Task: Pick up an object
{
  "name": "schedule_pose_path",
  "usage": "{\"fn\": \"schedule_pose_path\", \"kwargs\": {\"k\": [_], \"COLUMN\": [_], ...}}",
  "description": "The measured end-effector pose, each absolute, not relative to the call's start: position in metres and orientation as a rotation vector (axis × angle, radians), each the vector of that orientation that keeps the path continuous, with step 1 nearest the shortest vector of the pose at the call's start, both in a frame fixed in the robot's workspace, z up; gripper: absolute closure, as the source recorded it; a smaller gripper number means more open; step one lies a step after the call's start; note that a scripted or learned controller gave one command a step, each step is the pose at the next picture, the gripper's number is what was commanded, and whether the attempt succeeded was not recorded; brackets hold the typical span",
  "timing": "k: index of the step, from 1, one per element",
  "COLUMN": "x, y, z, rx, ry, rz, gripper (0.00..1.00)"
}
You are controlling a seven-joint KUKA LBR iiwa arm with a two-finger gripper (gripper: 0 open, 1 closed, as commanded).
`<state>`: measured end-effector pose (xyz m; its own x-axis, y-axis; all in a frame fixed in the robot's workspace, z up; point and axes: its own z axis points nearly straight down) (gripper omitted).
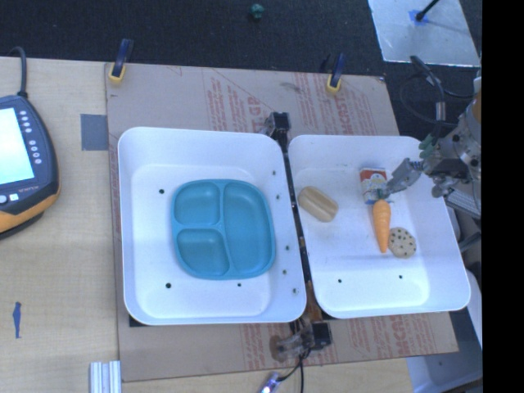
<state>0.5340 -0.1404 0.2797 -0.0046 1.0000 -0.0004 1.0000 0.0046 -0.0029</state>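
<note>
gripper [391, 183] | over red carton [372, 179], part hidden | carrot [381, 224] below

Robotics lab or test cell. Table [65, 260] covered with a cardboard sheet [246, 97] held by clamps [119, 60], carrying two white bins [131, 219] bolted side by side. Handheld control pendant [20, 162] at the left edge, loose cables [426, 88] at the right, dark floor [205, 15] beyond.
</note>
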Motion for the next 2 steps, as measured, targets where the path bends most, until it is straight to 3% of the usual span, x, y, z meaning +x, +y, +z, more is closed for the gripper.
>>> {"fn": "schedule_pose_path", "kwargs": {"k": [1, 2], "x": [0.565, 0.558], "y": [-0.177, -0.189], "z": [0.135, 0.092], "rx": [-2.213, -2.214], "ry": [-2.224, -2.226], "rz": [0.008, 0.006], "gripper": [0.00, 0.00]}}
